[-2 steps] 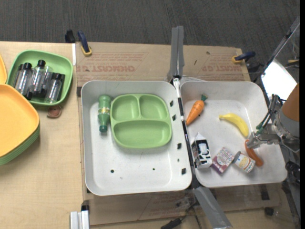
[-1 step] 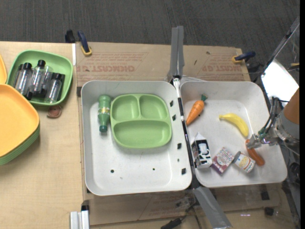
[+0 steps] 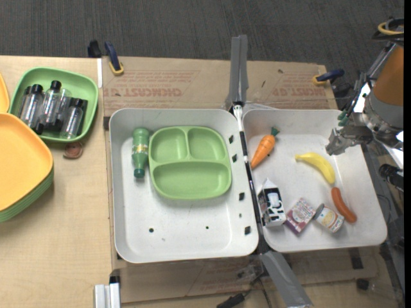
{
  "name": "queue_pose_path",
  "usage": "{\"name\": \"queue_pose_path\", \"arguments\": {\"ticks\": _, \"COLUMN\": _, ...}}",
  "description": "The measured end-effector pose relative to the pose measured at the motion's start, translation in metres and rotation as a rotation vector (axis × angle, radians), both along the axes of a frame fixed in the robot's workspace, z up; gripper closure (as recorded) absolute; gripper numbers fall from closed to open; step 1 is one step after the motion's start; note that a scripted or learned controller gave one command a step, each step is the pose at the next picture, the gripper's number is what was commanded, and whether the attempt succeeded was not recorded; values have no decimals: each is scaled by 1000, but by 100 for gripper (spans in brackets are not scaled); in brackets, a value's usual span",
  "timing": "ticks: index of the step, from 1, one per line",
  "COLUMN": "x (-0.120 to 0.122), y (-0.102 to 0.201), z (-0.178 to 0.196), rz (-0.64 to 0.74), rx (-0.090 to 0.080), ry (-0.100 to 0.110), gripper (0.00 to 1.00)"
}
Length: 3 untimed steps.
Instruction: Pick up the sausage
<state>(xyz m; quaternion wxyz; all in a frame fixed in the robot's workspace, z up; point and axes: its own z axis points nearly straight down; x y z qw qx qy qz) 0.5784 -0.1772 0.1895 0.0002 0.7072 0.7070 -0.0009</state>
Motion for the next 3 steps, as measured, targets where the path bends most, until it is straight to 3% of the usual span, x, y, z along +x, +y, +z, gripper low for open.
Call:
{"name": "queue_pose_path", "arguments": {"ticks": 1, "x": -46, "y": -36, "z": -64, "rz": 141, "rx": 2, "ry": 2, "gripper": 100}}
{"name": "queue_pose_path", "arguments": {"ticks": 2, "x": -76, "y": -33, "z": -94, "rz": 155, "rx": 2, "ry": 1, "gripper": 100}}
{"name": "queue_pose_path", "arguments": {"ticks": 3, "x": -51, "y": 18, "z": -2, "rz": 6, "rx": 1, "ry": 0, "gripper": 100}}
